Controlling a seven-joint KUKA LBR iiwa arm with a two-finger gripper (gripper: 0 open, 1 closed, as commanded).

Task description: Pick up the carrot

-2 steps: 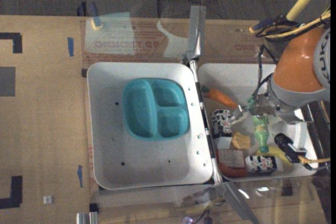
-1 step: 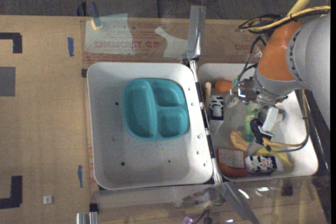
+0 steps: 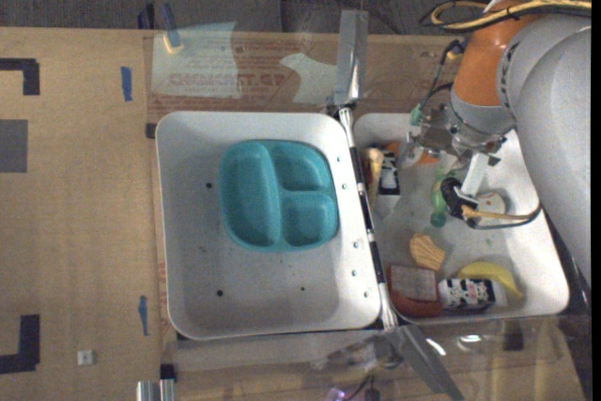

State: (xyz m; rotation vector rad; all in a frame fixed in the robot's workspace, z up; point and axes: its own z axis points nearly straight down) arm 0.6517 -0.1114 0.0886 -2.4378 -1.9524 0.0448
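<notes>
A large grey robot arm [image 3: 563,108] enters from the right side of the view and reaches leftward and down. An orange band [image 3: 484,61] wraps the arm just above its wrist. Below the band, the wrist narrows to a dark metal mount carrying a two-finger gripper [image 3: 434,146], which points down and toward the left. Thin cables loop beside the wrist.

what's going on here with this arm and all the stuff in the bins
A grey robot arm reaches in over the right bin, which holds toy food: a banana, a cookie-like piece and a small carton. Its end effector hangs low over the bin's upper part, by something orange that may be the carrot. The left bin holds a teal divided plate.
</notes>
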